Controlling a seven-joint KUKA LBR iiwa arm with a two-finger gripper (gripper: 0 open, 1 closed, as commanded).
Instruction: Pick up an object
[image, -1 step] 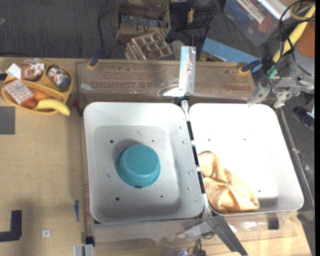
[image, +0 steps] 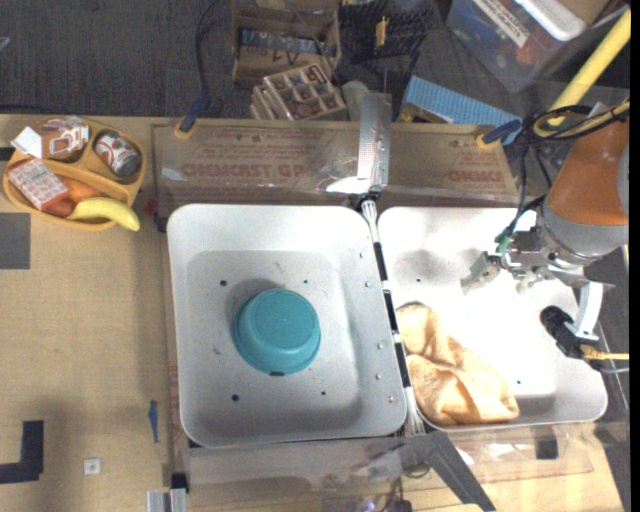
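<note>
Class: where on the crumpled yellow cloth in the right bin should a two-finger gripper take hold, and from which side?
Probably from straight above, on the raised fold near the middle of the cloth. It lies bunched against the right bin's left wall, so a side approach looks blocked, and the ridges give the fingers something to pinch.

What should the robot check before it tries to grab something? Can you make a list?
1. Something to grab in the right bin: ok, an orange cloth lies at its near left side.
2. Hand above that bin: ok.
3. Hand right over the cloth: not ok, it sits farther back.
4. Hand holding anything: cannot tell.
5. Another choice: ok, a teal bowl, upside down, in the left bin.
</note>
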